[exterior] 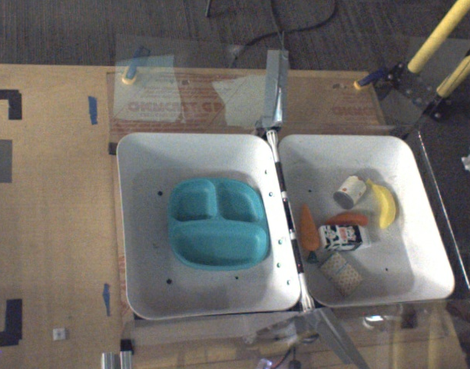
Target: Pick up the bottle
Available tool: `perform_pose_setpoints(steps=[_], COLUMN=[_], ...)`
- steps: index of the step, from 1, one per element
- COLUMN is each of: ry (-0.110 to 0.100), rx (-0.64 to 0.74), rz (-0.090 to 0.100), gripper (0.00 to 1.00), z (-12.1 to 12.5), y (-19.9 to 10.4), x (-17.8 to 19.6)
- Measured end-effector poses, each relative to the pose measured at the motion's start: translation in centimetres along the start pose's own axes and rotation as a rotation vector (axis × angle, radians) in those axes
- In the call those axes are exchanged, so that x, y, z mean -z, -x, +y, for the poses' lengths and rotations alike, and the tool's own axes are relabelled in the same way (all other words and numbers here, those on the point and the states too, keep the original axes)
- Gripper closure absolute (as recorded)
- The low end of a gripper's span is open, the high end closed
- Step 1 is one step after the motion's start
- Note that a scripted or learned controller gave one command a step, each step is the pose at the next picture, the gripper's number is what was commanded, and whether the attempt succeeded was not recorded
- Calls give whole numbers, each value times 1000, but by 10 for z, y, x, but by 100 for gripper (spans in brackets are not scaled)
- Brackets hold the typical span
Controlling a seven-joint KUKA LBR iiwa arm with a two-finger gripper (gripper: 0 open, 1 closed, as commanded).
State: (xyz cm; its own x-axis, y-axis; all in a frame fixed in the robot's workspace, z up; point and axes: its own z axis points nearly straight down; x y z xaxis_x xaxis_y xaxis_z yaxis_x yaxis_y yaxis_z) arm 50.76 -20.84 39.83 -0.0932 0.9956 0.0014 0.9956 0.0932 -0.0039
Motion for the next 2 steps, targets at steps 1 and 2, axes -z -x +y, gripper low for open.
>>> perform_pose_setpoints(steps=[1,2], ry=[0,-1], rx=[-2,-3], rz=[0,-1], gripper=[100,100], z=[1,1], y=[1,3], x=[9,17])
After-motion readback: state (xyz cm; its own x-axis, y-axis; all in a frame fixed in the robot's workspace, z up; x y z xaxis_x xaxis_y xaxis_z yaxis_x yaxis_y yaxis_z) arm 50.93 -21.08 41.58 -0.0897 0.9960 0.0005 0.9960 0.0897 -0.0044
